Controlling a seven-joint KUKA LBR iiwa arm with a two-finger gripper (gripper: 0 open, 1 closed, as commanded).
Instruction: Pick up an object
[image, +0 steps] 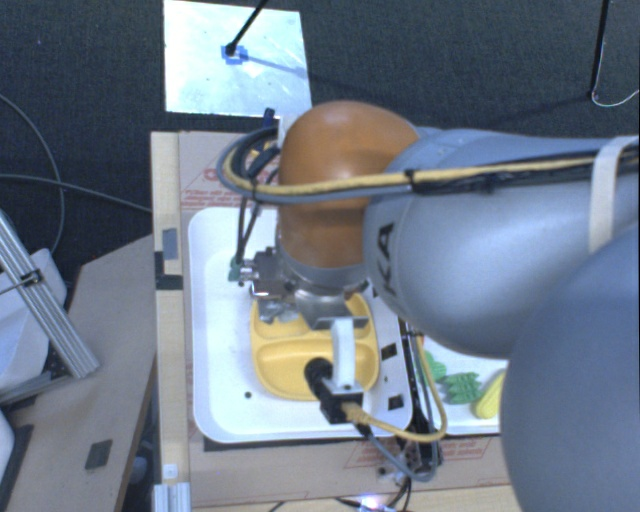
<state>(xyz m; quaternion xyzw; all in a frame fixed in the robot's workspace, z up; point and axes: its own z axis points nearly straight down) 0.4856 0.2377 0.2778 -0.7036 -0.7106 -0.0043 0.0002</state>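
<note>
A yellow, dish-shaped plastic object (283, 366) lies in the left white bin (215, 330), near its front right. My gripper (300, 312) hangs straight over the back part of this yellow object, close to it or touching it. The grey wrist and the orange band above it hide the gripper's tips and the object's far edge. In the right bin (455, 412) lie a small green leafy object (460, 385) and, beside it, a yellow object (488, 397), both partly covered by the arm.
The big grey arm spans the right bin and most of the view's right. A dark divider (405, 375) runs between the bins. The bench's cardboard edge (170, 300) borders the left bin, and metal rails (45, 310) stand at far left.
</note>
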